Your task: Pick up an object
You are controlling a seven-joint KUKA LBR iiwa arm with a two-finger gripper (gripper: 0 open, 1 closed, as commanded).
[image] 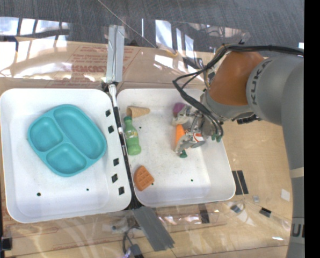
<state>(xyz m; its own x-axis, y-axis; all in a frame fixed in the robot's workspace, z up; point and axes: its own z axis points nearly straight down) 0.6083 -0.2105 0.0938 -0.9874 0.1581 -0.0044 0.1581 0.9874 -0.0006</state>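
In the right bin (213,184), my gripper (189,135) is low over the upper right part, reaching in from the right. An orange carrot (179,134) lies right against its left side. A small purple piece (178,109) sits just above the carrot, partly hidden by the wrist. Further left lie a tan ice cream cone (138,111) and a green bottle (131,136), and an orange waffle-like piece (143,178) lies toward the front. Whether the carrot is held cannot be made out.
The left bin (20,198) holds a teal divided plate (66,138). A black-clipped divider (117,144) runs between the two bins. Black cables (195,74) loop off the arm above the right bin. The front right of the right bin's floor is bare.
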